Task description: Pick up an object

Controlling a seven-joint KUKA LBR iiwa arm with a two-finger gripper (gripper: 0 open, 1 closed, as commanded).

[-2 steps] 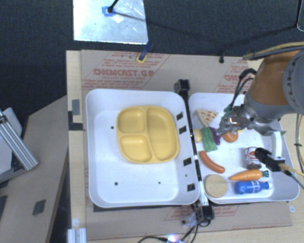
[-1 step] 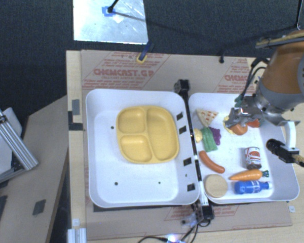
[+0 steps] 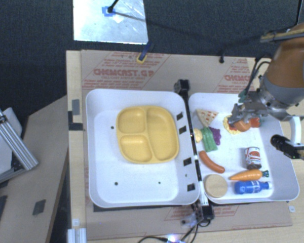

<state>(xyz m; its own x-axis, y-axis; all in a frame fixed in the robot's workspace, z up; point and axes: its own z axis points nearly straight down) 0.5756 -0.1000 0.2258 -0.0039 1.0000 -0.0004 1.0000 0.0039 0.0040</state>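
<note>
Over the right white bin [image 3: 294, 186], the grey two-finger gripper [image 3: 241, 116] sits on a red-and-yellow toy burger [image 3: 238, 125]; whether it grips, I cannot tell. A straight, slow lift suits best: the bin's far wall is near, with open floor toward the can [image 3: 253, 157].

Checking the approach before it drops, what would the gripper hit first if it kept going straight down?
Most likely the orange and yellow toy food lying right under the gripper in the right bin, though depth is unclear.
</note>
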